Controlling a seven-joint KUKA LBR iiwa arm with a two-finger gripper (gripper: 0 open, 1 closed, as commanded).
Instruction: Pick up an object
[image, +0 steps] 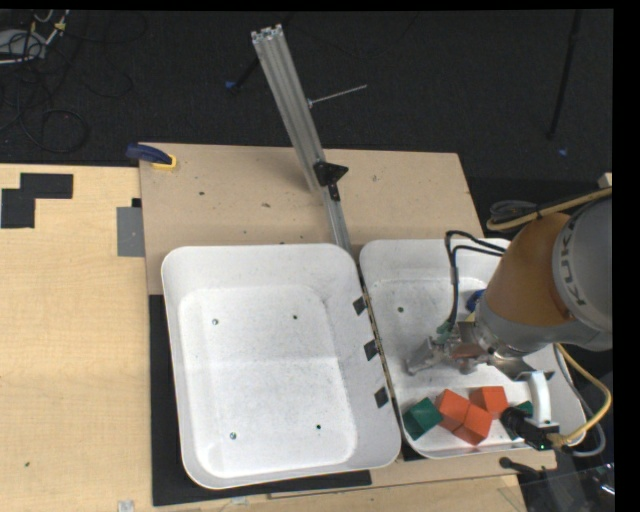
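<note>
We're looking down at the wooden surface (300, 195), w/ two shallow white bins sitting side by side on it. The left bin (265, 365) is the bigger one in our view, lying w/ its bare floor showing a few small dark dots. The right bin (415, 275) is touching it along a shared edge, where small black clips (370, 350) are sitting.

The arm (555, 280) is reaching in from the right, its orange band and grey body hanging over the right bin's far-right part and covering some of it. Behind the bins, a grey metal rail (295, 110) is slanting up and away toward the top of the view. A small blue-and-yellow item (152, 155) is lying near the surface's far-left corner; we can't tell what it is.

The pincer (432, 358) is sitting low over the right bin's middle, pointing left toward the shared edge. It's too blurred and small for us to tell how far open it is, and we aren't seeing anything between its tips.

The objects are bunching at the right bin's near edge: two orange blocks (468, 412) touching each other, w/ a green block (422, 416) just beside them on the left. They're lying near the pincer, apart from it. A smaller green piece (520, 409) is peeking out right of the orange ones.
</note>
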